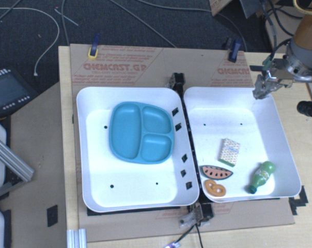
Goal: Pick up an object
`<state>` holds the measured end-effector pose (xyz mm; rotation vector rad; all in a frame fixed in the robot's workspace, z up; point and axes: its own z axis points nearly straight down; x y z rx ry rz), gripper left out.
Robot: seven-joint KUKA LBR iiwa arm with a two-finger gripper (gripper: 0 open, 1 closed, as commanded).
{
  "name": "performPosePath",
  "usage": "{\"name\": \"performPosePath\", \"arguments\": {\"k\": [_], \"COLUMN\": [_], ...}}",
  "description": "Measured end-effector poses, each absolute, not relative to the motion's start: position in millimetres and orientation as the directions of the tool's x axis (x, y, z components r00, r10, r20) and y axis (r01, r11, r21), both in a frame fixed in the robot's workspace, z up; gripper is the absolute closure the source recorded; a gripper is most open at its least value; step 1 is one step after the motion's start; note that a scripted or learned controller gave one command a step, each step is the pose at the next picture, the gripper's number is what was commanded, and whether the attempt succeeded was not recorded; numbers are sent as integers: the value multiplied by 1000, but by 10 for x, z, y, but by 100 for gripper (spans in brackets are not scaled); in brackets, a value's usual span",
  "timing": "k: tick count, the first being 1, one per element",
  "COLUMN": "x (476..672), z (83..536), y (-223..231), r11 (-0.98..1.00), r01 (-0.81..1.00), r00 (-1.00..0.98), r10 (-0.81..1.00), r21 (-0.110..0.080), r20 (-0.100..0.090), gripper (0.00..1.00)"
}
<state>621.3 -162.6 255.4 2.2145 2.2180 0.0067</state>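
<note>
The claw (pixel 263 89) hangs over the right bin's (pixel 287 154) far corner, holding nothing; I cannot tell its spread. It should descend squarely over one piece. Obstacles are few: the blue divided plate (pixel 141 132) sits apart, then green bottle (pixel 261 176), patterned packet (pixel 229 152), watermelon slice (pixel 217 172), pretzel (pixel 215 188).

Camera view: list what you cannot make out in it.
- Gripper: too small and blurred to tell whether it grips anything; it sits at the right bin's far rim.
- Arm: cut off by the right edge.
- Patterned packet: print too small to read.
- Green bottle: label blurred.
- Left bin floor under the blue plate: covered.
</note>
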Motion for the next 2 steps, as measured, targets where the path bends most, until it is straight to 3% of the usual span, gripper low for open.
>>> {"name": "performPosePath", "arguments": {"k": [1, 2], "x": [6219, 6046], "z": [2515, 2421], "y": [-1624, -1033], "r11": [1, 5], "r01": [1000, 1000], "r00": [-1, -5], "r10": [1000, 1000], "r21": [2, -3], "r20": [-1, 3], "gripper": [100, 100]}}
